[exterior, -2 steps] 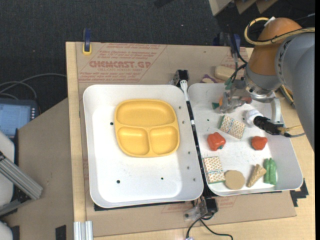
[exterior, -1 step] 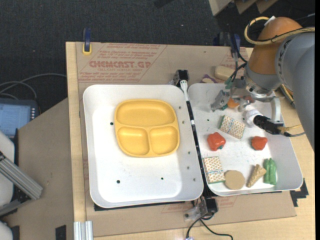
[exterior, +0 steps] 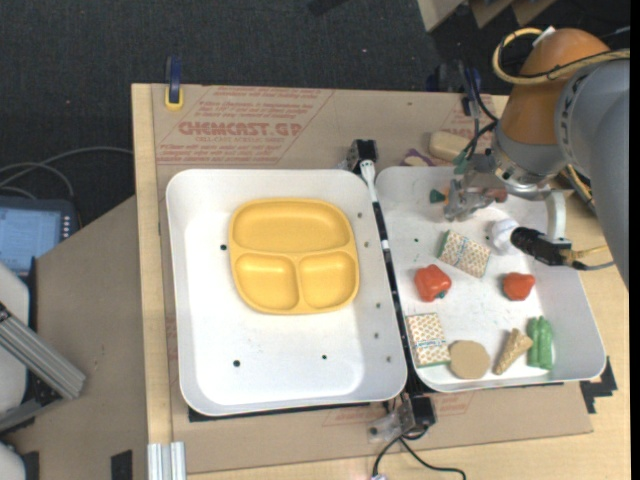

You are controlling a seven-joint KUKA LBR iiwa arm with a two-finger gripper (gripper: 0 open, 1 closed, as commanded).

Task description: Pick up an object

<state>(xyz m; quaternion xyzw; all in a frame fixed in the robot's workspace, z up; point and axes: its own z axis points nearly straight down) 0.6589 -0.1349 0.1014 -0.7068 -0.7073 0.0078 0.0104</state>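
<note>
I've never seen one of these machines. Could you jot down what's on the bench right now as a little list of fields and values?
left bin: holds a yellow divided tray
right bin: holds small toy foods
red pieces: a red pepper and a smaller red piece
patterned squares: one mid-bin, one at the near edge
near edge: tan round cookie, cone, green vegetable
gripper: low over the right bin's far end

1. Red pepper-like piece (exterior: 432, 282), lying left of centre in the right bin.
2. Smaller red piece (exterior: 518, 286), near the right wall.
3. Checkered pouch (exterior: 465, 253), lying flat, tilted.
4. Second checkered pouch (exterior: 427, 338), just beside tan round disc (exterior: 468, 359).
5. Green piece (exterior: 541, 342), beside tan wedge (exterior: 514, 349).
</note>
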